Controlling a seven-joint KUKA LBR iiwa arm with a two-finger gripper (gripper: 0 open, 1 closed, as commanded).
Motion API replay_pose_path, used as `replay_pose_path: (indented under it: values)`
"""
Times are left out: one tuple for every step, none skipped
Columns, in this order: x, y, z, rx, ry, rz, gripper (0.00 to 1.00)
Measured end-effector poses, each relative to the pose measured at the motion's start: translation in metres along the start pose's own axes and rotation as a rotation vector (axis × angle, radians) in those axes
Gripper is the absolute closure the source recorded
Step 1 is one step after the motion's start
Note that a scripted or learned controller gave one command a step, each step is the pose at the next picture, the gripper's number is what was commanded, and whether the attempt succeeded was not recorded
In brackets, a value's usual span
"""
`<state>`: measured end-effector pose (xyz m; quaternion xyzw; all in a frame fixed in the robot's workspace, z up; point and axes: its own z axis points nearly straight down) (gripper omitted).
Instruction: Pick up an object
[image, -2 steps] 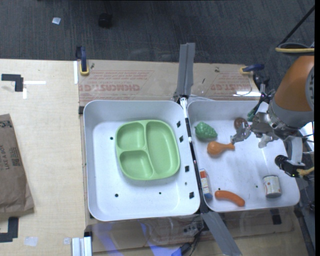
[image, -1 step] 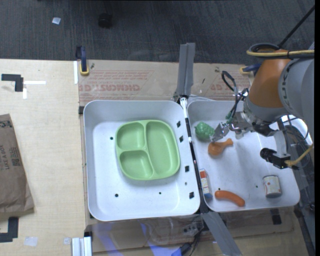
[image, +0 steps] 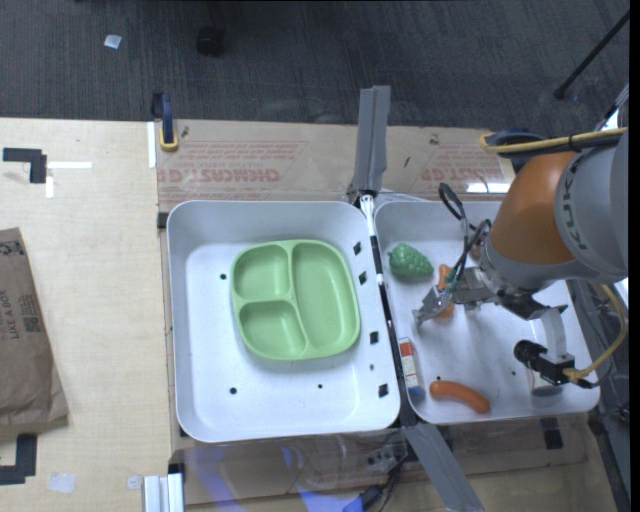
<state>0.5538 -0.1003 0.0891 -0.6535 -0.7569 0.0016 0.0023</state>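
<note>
Arm (image: 560, 215) reaches in from right, wrist bent low, gripper (image: 432, 308) pointing left.

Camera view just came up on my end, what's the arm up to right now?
The arm's hand is low inside the right bin, just below a green lumpy object. Something small and orange sits right at its fingertips, but whether it is gripped is too unclear to say. An orange sausage-shaped object lies nearer the bin's front edge, apart from the hand. The left bin holds a green divided plate, lying flat.
</note>
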Motion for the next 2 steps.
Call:
replay_pose_path:
  values:
    - [-0.001, -0.001, -0.006, 0.004, 0.002, 0.004, 1.00]
    - [0.040, 0.087, -0.100, 0.000, -0.002, 0.188, 1.00]
